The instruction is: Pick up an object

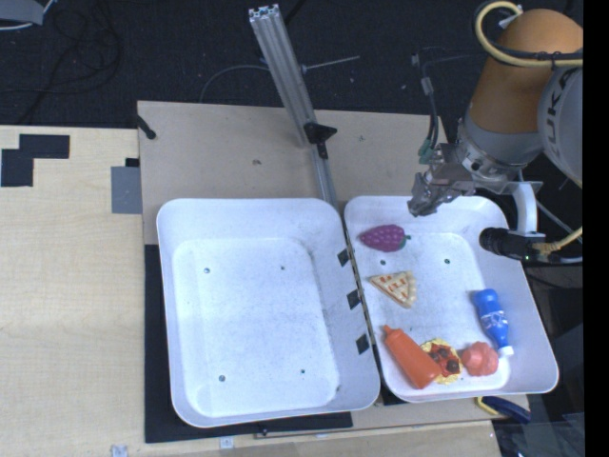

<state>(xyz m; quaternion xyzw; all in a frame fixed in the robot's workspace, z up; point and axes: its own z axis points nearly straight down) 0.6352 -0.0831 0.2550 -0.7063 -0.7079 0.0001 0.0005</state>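
The right bin holds a purple grape bunch, a pizza slice, an orange-red bottle, a small yellow and red piece, a red lump and a blue bottle. My gripper hangs above the bin's far edge, to the upper right of the grapes and apart from them. Nothing shows between its fingers.
The left bin sits beside the right one, with black clips along the shared wall. A slanted metal rail rises behind the bins. A blue and yellow thing lies outside the right bin's front corner.
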